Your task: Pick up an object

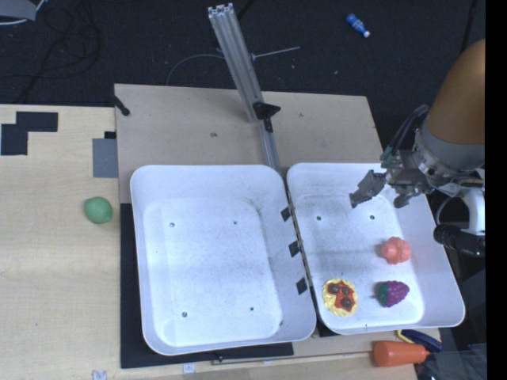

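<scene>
Objects for the pick lie in the right bin (pixel 444 303), all nearer the camera than the hand (pixel 386 191): a pink, rounded toy (pixel 394 249) just below the hand and slightly to its right, a purple grape cluster (pixel 391 292) further down past the pink one, and a yellow piece with red spots (pixel 341 297) below the hand and off to its left, near the bin's front wall. The three sit apart from one another, none touching the hand. The hand hangs over the upper part of the right bin, its two dark fingers spread wide, one reaching left (pixel 366 190) and one toward the right (pixel 405 197), with nothing between them. The grey arm with its orange band (pixel 463 93) rises behind the hand at the right. The left bin (pixel 142 212) lies well to the hand's left, beyond the divider clips. Farther left still, a green ball (pixel 98 210) rests on the wooden surface (pixel 47 275), outside both bins. An orange carrot-like toy (pixel 398 353) lies on the surface in front of the right bin, below the hand. A metal rail (pixel 242 62) slants up behind the bins, to the hand's upper left.
</scene>
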Controlling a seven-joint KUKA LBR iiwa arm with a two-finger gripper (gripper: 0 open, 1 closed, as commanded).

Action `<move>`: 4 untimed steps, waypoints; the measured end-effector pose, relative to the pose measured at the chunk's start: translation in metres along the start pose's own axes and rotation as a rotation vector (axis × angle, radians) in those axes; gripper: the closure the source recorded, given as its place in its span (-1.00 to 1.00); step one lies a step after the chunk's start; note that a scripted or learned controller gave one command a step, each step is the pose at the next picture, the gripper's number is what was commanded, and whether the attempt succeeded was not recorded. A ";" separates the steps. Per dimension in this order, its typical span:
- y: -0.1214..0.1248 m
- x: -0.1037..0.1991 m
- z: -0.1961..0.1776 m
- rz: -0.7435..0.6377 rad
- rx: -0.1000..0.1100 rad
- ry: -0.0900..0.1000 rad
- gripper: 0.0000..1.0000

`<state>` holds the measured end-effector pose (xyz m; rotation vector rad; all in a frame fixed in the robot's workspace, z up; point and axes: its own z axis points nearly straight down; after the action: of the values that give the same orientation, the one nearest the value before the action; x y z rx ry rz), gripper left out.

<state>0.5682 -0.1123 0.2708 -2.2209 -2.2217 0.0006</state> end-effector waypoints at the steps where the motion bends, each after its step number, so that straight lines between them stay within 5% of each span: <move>1: 0.007 0.007 0.049 -0.001 0.003 0.001 -1.00; 3: -0.011 0.001 0.162 0.000 0.005 0.001 -1.00; 4: -0.009 0.000 0.149 0.002 0.001 0.000 1.00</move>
<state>0.5587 -0.1125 0.1214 -2.2232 -2.2187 0.0010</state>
